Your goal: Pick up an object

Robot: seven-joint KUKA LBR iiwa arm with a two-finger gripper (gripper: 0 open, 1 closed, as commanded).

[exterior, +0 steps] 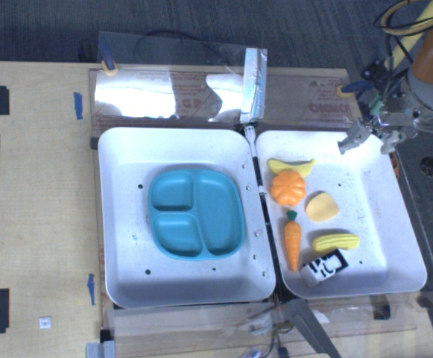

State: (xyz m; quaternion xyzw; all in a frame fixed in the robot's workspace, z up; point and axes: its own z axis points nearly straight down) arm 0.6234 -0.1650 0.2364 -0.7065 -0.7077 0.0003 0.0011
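The grey metal claw (368,134) hangs at the far right corner of the right-hand shallow white plastic bin (395,200), just over its upper rim. Two pale fingers show, one pointing down-left at about the bin's edge and the other to its right, with a clear gap between them, so the claw stands apart and nothing sits between the fingers. Behind it the grey wrist with its orange band (431,58) reaches off toward the upper right, trailing yellow and black cables (406,17).

All the toy food lies below and to the left of the claw, inside the same bin. Nearest is a yellow plastic banana (291,165), lying across the bin's upper left part. Just beneath the banana and touching it sits a small round orange pumpkin (288,187). Lower and closer under the claw rests a pale yellow rounded piece like a lemon or potato (322,206). Farther down lies a yellow ear of corn (336,241), and left of it an orange carrot with a green top (292,243), pointing down the bin. At the bin's near edge, farthest from the claw, is a small black-and-white printed block (326,265).

Well to the claw's left, the second white bin (119,200) holds a teal divided plastic tray (197,212) with three compartments. Both bins rest on the pale wooden bench (37,200).
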